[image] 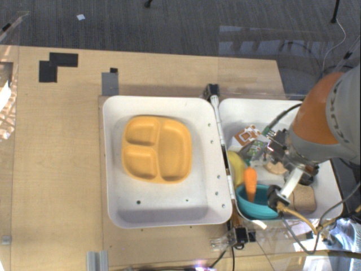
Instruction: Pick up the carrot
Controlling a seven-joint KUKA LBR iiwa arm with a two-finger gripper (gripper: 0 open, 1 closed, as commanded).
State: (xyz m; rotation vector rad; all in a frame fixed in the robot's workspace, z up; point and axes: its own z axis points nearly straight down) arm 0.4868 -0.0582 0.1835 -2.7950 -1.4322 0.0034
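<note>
On bench (56,179), pale wood-look top, two shallow white plastic bins with rounded corners sit side by side. Left bin (163,216): smooth matte floor and one yellow plate (157,148), a rounded square, glossy, split into three compartments. Right bin (254,110): cluttered.

Carrot (250,182) is in right bin's near-left part, close to the wall between the bins. It is short, stubby, smooth orange and rounded on top, and it stands about upright with its lower end inside a teal bowl (256,210). Bowl is round, plastic-looking, at the bin's near-left corner. Yellow rounded lump (235,164) is just left and far of carrot, touching or nearly so. Brown cork-like cylinder (304,197) lies right of bowl. Small brown-and-white patterned card (248,134) lies farther back.

Arm (333,112), grey with an orange band, comes in from right over right bin. Pincer (264,147) sits low among the clutter, far and slightly right of carrot, near it but apart. Pincer state: cannot tell, detail too muddled. Carrot not held.
</note>
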